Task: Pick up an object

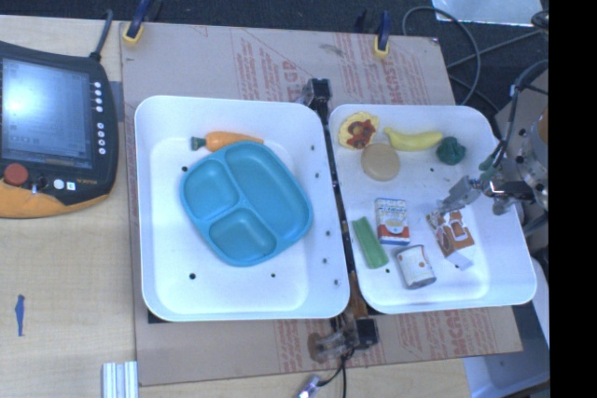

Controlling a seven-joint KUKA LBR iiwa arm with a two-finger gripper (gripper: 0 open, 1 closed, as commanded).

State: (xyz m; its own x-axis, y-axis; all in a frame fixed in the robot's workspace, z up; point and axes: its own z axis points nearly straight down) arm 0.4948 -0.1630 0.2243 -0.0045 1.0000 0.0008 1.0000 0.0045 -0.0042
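No print on the packets can be read. The left bin holds a blue divided plate and a carrot. The right bin holds a banana, a small carton, a can and a brown packet — the gripper hangs just above that packet; whether it is spread or pressed together I cannot tell.

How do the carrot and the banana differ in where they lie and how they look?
The carrot is orange with a dark green stem end; the banana is yellow. The carrot lies in the left bin, tucked against the back edge of the blue divided plate; the banana lies in the right bin, between a pizza slice and a green lump. Both are elongated toy foods lying roughly crosswise near their bins' far sides.
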